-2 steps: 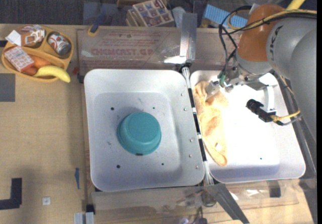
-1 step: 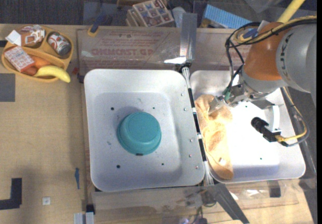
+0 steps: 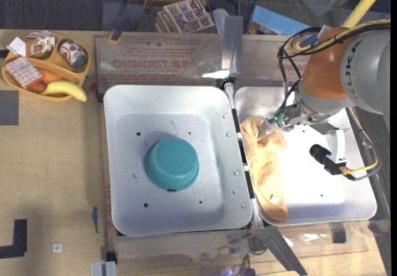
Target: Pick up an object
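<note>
A tan, crumpled cloth [image 3: 268, 169] lies along the left wall of the right bin [image 3: 347, 206], running from its upper left corner down to its front edge. My gripper [image 3: 274, 127] is down on the cloth's upper end, reaching in from the right under the grey arm with its orange band [image 3: 325, 73]. The cloth bunches up right at the gripper's tip. A teal bowl [image 3: 172, 164] rests upside down in the middle of the left bin [image 3: 124, 113], far from the gripper.
A black connector on a yellow cable [image 3: 329, 160] hangs over the middle of the right bin. A metal divider [image 3: 239, 138] separates the bins. At the far left a yellow tray [image 3: 43, 70] holds a banana and packets. Boxes lie behind the bins.
</note>
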Motion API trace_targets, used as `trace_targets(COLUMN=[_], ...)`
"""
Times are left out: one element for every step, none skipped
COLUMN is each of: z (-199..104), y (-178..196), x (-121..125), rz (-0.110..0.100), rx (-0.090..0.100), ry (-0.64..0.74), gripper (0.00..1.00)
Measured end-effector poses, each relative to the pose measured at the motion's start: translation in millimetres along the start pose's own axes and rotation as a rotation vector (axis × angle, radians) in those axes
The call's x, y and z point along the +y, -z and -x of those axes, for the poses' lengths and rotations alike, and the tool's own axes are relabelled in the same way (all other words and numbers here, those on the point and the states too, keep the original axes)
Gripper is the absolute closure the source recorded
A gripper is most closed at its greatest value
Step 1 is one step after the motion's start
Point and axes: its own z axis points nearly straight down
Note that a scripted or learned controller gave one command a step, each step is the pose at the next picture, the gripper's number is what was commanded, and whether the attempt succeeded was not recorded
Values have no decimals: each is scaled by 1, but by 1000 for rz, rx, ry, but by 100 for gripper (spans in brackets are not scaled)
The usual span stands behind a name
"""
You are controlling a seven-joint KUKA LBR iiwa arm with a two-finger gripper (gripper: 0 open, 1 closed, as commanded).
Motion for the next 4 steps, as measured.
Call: trace_targets(z=[1, 1, -15, -14], y=[12, 12, 2, 13], x=[2, 2, -39, -37], rz=[5, 5, 6, 10], rx=[-2, -3, -4, -2], ry=[0, -1, -47, -49], gripper=[100, 0, 0, 100])
